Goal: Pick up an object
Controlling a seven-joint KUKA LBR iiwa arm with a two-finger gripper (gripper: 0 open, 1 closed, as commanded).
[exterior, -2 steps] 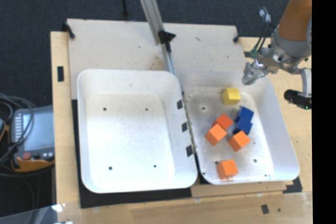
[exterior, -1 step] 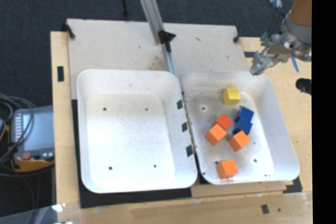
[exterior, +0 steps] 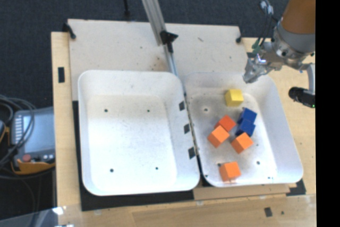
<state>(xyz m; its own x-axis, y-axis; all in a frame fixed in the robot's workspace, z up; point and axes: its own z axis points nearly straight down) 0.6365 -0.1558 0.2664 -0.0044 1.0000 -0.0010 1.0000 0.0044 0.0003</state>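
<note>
we see the gripper point(exterior: 254, 73) hanging over the right bin's point(exterior: 281, 114) far rim, at about one o'clock from the blocks; nothing sits between its fingers, and whether they are spread we cannot tell. the yellow block point(exterior: 234, 97) lies nearest, roughly square, with no clear long axis. the blue blocks point(exterior: 247, 120) and orange blocks point(exterior: 228, 138) cluster at six o'clock from it.
</note>
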